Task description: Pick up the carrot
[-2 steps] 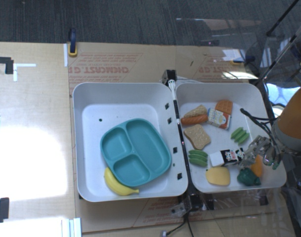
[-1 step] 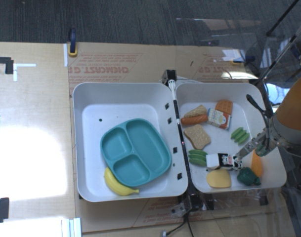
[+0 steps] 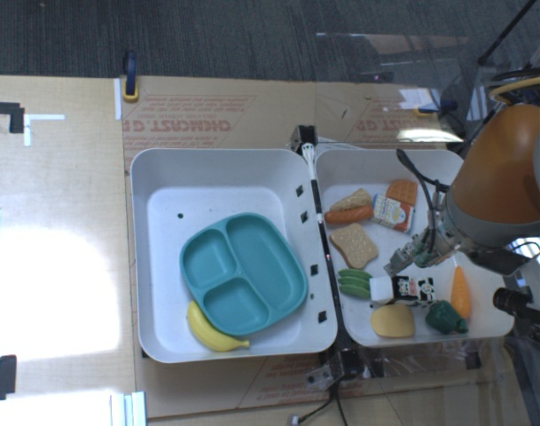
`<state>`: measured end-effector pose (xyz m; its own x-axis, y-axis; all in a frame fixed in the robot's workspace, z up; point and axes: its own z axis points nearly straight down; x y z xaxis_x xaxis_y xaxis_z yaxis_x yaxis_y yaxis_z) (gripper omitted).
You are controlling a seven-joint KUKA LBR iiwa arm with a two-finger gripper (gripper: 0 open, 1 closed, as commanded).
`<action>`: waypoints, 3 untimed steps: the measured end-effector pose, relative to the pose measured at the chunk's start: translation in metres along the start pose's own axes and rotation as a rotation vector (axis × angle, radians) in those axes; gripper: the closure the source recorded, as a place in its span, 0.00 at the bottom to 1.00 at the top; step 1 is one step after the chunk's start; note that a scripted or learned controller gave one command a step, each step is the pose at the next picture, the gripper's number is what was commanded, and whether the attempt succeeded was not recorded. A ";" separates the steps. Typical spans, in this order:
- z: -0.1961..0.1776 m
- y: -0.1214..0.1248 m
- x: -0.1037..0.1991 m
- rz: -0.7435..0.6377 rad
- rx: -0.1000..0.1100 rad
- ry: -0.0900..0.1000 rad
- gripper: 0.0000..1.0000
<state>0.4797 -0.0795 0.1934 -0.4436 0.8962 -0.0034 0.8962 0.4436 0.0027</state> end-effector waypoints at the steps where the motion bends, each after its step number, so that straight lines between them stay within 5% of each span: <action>1: -0.204 0.034 -0.089 -0.446 -0.001 -0.005 1.00; 2: -0.076 0.022 -0.072 -0.762 0.000 0.000 1.00; 3: -0.076 0.022 -0.072 -0.763 0.000 0.000 0.00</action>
